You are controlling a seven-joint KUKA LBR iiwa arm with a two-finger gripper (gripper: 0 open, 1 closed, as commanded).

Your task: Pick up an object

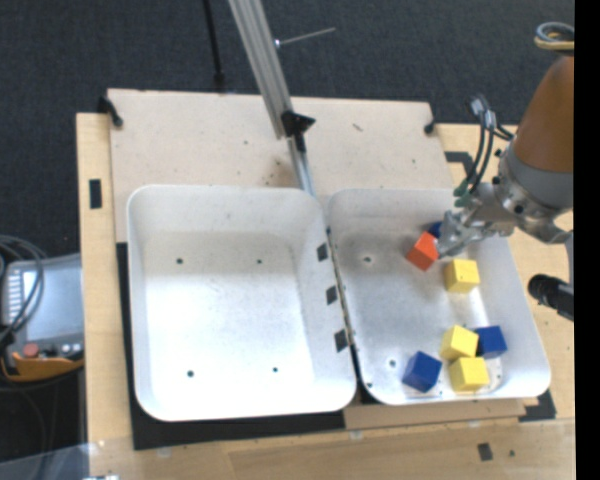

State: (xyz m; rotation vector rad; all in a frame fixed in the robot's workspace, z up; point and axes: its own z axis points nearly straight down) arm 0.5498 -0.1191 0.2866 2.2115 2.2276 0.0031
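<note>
Gripper over the right bin, beside an orange cube.

Nearest in the right bin (520,313) lie a blue cube (421,370), two yellow cubes (469,373) (459,342) and another blue cube (491,340) (all clustered together); farther back sits a third yellow cube (461,274), then the orange cube (422,251) just beside the gripper (450,236). Whether the fingers are wide or narrow, I cannot tell.

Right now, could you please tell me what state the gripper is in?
Gripper: over the right bin beside the orange cube; open or shut cannot be told.
</note>
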